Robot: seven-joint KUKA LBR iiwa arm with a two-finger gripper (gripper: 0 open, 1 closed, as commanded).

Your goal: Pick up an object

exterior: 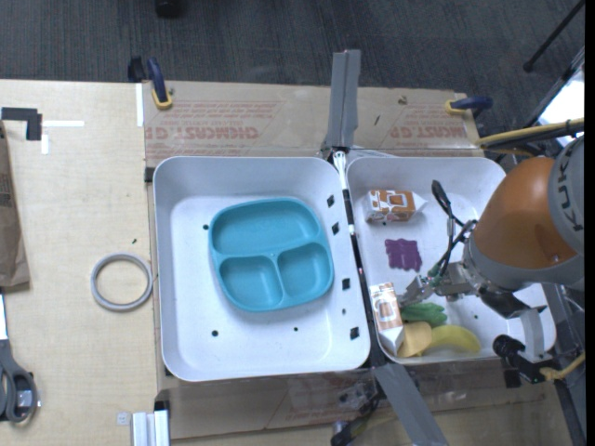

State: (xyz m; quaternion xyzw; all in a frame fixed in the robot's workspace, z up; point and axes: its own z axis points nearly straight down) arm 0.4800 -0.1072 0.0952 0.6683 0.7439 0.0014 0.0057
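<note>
Banana (453, 340) lies yellow in the right bin's (483, 169) near corner beside a green object (424, 311) and a tilted carton (387, 310), while the arm reaches in from the right, its end effector (420, 289) low over them, grip impossible to tell.

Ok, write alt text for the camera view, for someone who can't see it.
A grey and orange robot arm lowers its tool into the right bin near a banana, a purple patch and two small packets. The left bin holds a teal divided plate.
</note>
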